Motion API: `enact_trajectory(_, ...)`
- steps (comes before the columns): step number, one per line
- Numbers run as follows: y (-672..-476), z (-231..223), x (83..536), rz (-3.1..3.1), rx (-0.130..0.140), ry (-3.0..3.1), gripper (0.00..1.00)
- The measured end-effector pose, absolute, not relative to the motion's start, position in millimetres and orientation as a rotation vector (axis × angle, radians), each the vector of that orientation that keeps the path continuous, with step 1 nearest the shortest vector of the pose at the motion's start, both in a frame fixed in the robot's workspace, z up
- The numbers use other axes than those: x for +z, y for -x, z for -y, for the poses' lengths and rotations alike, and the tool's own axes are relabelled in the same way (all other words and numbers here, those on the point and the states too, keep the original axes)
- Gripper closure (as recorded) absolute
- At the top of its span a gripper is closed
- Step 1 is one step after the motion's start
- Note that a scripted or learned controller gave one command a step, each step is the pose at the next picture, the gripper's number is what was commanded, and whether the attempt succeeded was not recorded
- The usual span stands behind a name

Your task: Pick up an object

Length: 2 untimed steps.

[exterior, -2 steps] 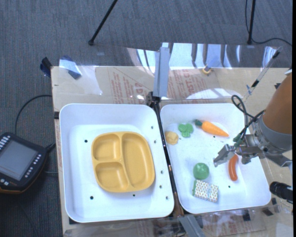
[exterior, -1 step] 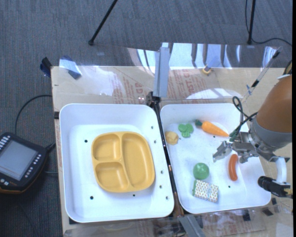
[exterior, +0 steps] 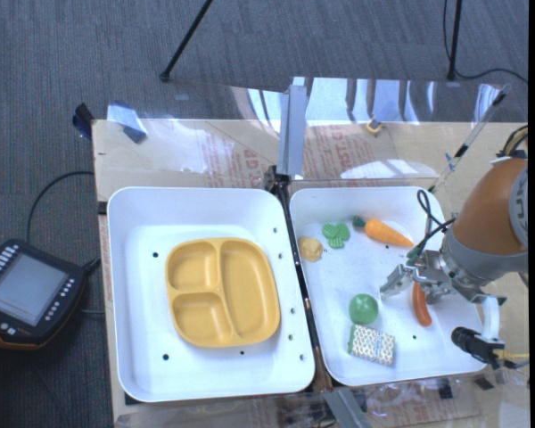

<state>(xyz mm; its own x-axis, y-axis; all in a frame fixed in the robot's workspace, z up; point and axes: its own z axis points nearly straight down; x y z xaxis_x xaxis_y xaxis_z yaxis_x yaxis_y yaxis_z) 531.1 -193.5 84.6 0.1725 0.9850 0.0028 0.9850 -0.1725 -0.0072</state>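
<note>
We find faint red printing on the cardboard sheet [exterior: 223, 154] in the upper middle of the frame, behind the two bins, but its letters are too blurred to read, and we can make out no other legible text.

My arm [exterior: 495, 217] is rounded, with a broad orange band above a grey wrist ring. Black cables loop beside the wrist, and a yellow-and-black one runs behind the band. My gripper [exterior: 410, 285] is bare silvery metal, angular. A black cylinder sits below the wrist.
</note>
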Motion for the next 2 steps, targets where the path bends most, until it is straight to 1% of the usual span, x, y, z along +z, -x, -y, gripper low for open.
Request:
enact_trajectory(1,-530.3,194,93,2.005,0.004,2.402,1.0)
enact_trajectory(2,-514.2,147,85,1.845,0.005,2.531,1.0)
